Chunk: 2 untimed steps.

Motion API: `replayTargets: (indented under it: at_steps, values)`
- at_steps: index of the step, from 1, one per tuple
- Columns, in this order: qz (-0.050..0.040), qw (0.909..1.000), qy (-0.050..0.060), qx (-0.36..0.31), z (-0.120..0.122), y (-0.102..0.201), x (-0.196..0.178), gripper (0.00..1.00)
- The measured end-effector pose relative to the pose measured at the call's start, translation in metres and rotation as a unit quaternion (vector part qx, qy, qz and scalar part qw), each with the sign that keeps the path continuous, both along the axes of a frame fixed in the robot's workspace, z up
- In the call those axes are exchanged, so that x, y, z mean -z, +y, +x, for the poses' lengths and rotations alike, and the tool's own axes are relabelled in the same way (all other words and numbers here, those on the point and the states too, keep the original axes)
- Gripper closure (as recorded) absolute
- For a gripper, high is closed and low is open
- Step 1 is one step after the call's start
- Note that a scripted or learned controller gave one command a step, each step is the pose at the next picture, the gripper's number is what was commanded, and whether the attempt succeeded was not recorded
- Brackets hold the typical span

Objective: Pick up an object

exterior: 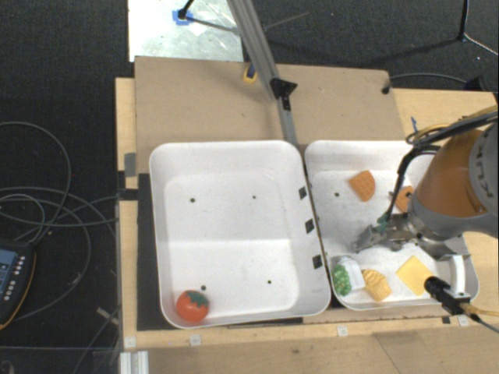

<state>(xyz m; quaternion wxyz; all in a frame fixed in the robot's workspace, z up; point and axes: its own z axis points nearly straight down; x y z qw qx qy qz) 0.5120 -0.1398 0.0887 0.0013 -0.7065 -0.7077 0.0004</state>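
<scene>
One fixed camera looks down slantwise on both bins (234, 154).

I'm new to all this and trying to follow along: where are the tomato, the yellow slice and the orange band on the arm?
tomato (192, 306), camera view, middle of its red skin.
yellow slice (413, 274), camera view, centre of its flat face.
orange band (456, 179), camera view, middle of its curved side.

Pretty tight around the hand (366, 241): green packet (342, 276) and waffle piece (376, 284) sit just below it, yellow block (413, 272) to its lower right, orange cracker (362, 185) above. Way over to its left, the left bin (226, 162) is wide open floor, just a tomato (192, 306) in the near corner.
</scene>
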Motion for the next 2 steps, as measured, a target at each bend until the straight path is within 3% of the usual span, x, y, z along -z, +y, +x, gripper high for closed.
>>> replayTargets:
  at_steps: [1, 2]
  values:
    - [-0.0005, 1.0000, -0.003, 0.000, 0.001, -0.001, -0.013, 1.00]
    - [-0.0015, 1.0000, -0.004, -0.001, 0.008, -0.004, -0.058, 1.00]
